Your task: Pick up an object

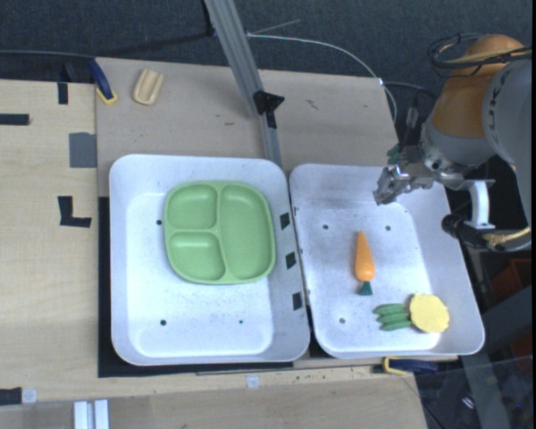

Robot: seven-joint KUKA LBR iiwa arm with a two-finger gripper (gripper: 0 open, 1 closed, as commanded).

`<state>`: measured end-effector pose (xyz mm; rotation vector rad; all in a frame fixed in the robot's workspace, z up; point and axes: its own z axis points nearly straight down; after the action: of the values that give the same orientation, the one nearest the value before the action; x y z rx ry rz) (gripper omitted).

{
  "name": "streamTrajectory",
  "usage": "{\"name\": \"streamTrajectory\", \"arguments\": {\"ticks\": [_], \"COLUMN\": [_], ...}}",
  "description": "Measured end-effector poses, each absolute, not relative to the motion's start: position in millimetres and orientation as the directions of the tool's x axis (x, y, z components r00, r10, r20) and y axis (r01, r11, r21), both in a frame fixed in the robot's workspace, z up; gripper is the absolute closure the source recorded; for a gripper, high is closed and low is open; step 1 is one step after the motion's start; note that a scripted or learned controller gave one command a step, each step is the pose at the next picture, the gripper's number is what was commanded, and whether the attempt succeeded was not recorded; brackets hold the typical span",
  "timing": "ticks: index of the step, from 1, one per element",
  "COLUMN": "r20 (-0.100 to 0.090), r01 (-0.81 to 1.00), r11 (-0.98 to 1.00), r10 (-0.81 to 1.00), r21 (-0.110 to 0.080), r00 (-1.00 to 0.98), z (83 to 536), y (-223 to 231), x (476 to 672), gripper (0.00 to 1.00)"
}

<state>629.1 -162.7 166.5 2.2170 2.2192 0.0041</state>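
Corn cob (429,313): one, yellow with green husk, in the right bin (339,324), farthest toward the camera from the gripper; looks light, rigid, rounded, likely to roll.
Carrot (364,257): one, orange with green stub, just below the gripper toward the near edge, apart from it; probably light, stiff, smooth; best pinched across its thick middle.
Gripper (389,186): over the right bin's far corner, nothing visibly held; finger spread cannot be told.
Green plate (220,231): one, three compartments, in the left bin (196,333), well to the gripper's side.
Bins: two.
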Motion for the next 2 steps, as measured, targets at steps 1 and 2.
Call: {"name": "streamTrajectory", "arguments": {"ticks": [1,2], "r20": [-0.001,-0.001], "r01": [1.0,1.0], "r11": [0.002,0.002], "r10": [1.0,1.0], "r21": [0.005,0.005], "r00": [-0.002,-0.002], "z": [212.8,266.4], "y": [-158.4,-158.1], "x": [637.0,638.2], "gripper": [1.0,1.0]}}
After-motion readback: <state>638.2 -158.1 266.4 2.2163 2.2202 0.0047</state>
